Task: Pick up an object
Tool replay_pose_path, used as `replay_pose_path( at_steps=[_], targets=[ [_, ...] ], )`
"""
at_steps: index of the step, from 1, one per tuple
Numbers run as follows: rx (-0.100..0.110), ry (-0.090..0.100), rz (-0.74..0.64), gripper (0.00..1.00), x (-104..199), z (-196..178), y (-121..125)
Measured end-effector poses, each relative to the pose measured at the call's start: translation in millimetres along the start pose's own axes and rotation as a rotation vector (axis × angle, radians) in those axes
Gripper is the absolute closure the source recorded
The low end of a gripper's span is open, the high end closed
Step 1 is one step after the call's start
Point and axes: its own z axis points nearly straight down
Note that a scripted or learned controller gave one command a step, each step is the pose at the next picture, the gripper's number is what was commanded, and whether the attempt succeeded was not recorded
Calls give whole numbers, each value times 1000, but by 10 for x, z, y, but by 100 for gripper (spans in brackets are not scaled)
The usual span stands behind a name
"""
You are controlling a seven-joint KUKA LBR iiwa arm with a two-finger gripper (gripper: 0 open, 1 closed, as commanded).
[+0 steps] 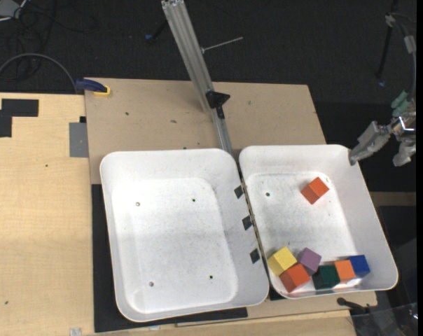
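Note:
The right bin (351, 208) holds an orange block (314, 190) lying alone near its far side. Clustered at its near edge are a yellow block (282, 260), a purple block (309, 258), a red block (295, 277), a green block (326, 276), another orange block (345, 269) and a blue block (359, 264). My gripper (379, 156) hangs just past the bin's far right corner, outside the rim, to the right of the lone orange block. Its fingers stand apart with nothing between them.
The left bin (127, 187) sits beside the right one, with black clips (245, 221) along the shared edge. A slanted aluminium post (194, 54) rises behind the bins. A blue and yellow clamp (92, 86) lies at the bench's far left corner.

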Motion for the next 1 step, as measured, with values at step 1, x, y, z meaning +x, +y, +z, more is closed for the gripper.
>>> replay_pose_path(
  at_steps=[1],
  targets=[
    [-5,0,-1,0,467,-806,-102]
  ],
)
